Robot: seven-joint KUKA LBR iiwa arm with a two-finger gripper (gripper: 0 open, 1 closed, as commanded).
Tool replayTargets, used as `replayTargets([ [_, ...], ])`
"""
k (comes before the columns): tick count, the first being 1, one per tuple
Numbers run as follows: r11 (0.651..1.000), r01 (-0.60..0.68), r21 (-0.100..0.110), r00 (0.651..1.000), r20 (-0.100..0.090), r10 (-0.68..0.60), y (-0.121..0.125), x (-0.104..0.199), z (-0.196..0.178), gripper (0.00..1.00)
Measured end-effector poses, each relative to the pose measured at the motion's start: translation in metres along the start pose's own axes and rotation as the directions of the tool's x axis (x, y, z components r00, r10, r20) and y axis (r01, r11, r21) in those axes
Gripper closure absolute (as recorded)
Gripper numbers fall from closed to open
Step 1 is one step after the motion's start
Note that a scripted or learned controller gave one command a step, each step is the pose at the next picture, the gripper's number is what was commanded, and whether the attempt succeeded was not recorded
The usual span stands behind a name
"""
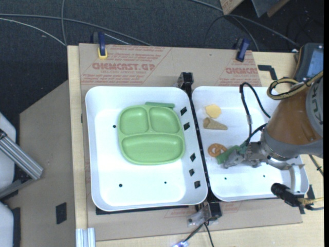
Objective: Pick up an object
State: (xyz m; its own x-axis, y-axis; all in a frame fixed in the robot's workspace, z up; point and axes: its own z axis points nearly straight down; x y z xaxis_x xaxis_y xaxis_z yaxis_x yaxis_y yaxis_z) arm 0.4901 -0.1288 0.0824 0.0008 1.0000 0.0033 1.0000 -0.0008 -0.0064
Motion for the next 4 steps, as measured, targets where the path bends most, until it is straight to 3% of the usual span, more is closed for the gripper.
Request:
replayTargets([
  [1, 1.000, -0.001, -0.006, 1.000, 0.001, 0.001, 0.001, 0.000, -0.014, 1.00],
  [2, 1.000, 0.001, -0.012, 1.000, 0.005, -0.001, 0.010, -0.006, -0.064, 1.00],
  [4, 1.000, 0.002, -0.012, 1.000, 0.005, -0.002, 0.004, -0.007, -0.158, 1.00],
])
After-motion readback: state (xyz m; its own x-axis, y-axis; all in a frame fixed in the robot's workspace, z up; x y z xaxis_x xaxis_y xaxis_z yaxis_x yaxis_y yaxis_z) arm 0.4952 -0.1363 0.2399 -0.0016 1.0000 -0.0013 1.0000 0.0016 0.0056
